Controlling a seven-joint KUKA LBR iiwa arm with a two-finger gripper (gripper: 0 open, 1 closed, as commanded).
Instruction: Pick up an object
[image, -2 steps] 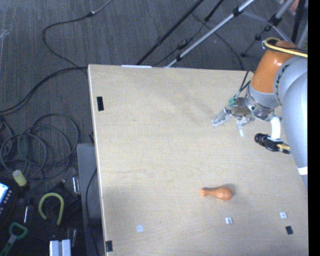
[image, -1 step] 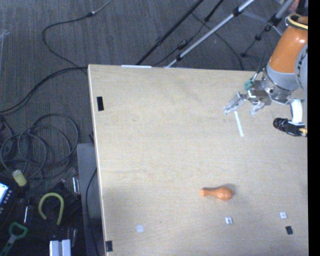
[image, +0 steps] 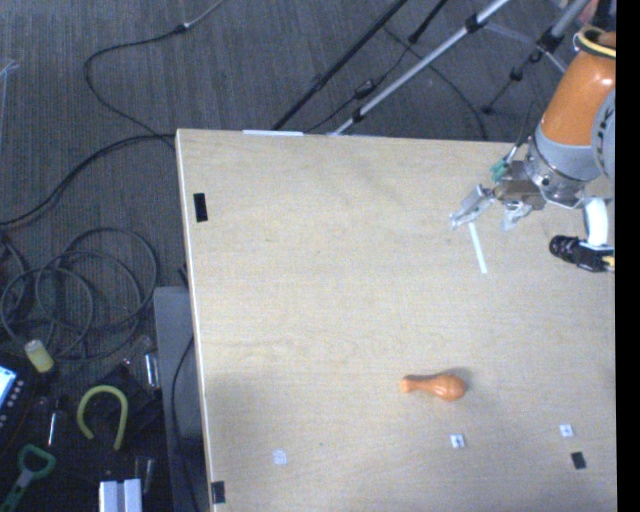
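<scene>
An orange, gourd-shaped object (image: 435, 386) lies on its side on the pale wooden bench top (image: 330, 280), toward the front right. My gripper (image: 488, 217) hangs over the far right part of the bench, well behind the orange object and apart from it. Its fingers (image: 466, 213) are spread open with nothing between them. A thin white stick (image: 478, 250) lies on the bench just in front of the left fingertip; I cannot tell whether they touch.
Small black tags (image: 200, 207) (image: 577, 460) and small white markers (image: 457, 440) (image: 566, 431) dot the bench surface. Cables (image: 80, 290) and tools lie on the floor to the left, beyond the bench's left edge. Tripod legs (image: 430, 50) stand behind the bench.
</scene>
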